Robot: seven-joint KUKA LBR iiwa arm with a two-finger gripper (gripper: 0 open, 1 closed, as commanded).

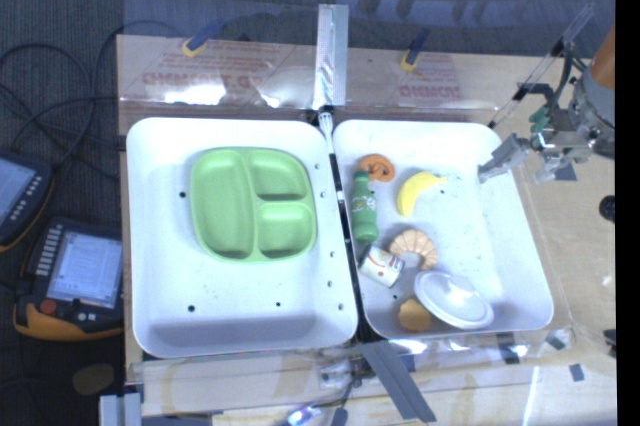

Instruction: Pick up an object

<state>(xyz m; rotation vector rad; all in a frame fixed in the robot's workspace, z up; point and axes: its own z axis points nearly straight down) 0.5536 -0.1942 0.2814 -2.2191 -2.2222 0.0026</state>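
**The arm waits at the edge, and the banana looks easiest to grab**

From the camera above the bench, you see two shallow white bins side by side. The left white bin (150, 244) holds a light green plastic tray with three sections (253, 203). The right white bin (515, 254) holds all the small things you could pick.

Look at the small yellow toy banana (417, 189). It lies near the top of the right bin, apart from the other things, with bare floor to its right. It looks light and stiff, and maybe a bit smooth and slippery. Take it across its thin middle, not at the pointy ends.

The other things sit close together. The green plastic bottle (362, 210) lies right against the wall between the bins, so it is hard to get around. The small orange pretzel-shaped toy (377, 167) is just above it. The tan shell-shaped toy (414, 245) touches the small white cup with red marks (381, 265). The round white bowl (453, 300) lies low and wide, with a small brown lump (414, 315) beside it. The bowl looks too wide to pinch.

The two-finger gripper (497, 164) is at the top right corner of the right bin, tilted, with its tip toward the bin. It holds nothing that you can see. You cannot tell how wide it is set. The grey arm (585, 114) comes in from the right.
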